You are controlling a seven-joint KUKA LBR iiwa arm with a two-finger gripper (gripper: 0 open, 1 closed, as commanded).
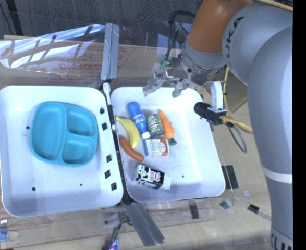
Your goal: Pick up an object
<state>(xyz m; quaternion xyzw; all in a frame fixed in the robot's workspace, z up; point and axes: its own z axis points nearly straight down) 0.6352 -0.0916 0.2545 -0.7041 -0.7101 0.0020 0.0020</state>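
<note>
In the left bin (7,155) a blue divided plate (64,133) lies a little toward the far edge, its three compartments bare. Across the middle divider, the right bin (205,155) carries a cluster of toy groceries gathered against its left half. A yellow banana (129,132) lies nearest the divider, with a reddish sausage (130,148) just below it. Beside the banana sits a blue-and-white bottle (138,119), its long axis running from the far edge toward the near one with a slight lean. A small green can (155,125) stands next, a carrot (166,124) lies touching its right side, and a small carton (156,147) sits just near of both. A black-and-white patterned carton (151,177) rests alone toward the near edge.

The gripper (164,86) hovers over the far edge of the right bin, fingers spread apart and gripping nothing. The cluster lies toward the near side of the gripper; bottle and carrot are the closest candidates, so I judge the coming move a short descent toward them, fingers set across the chosen thing's long axis.
</note>
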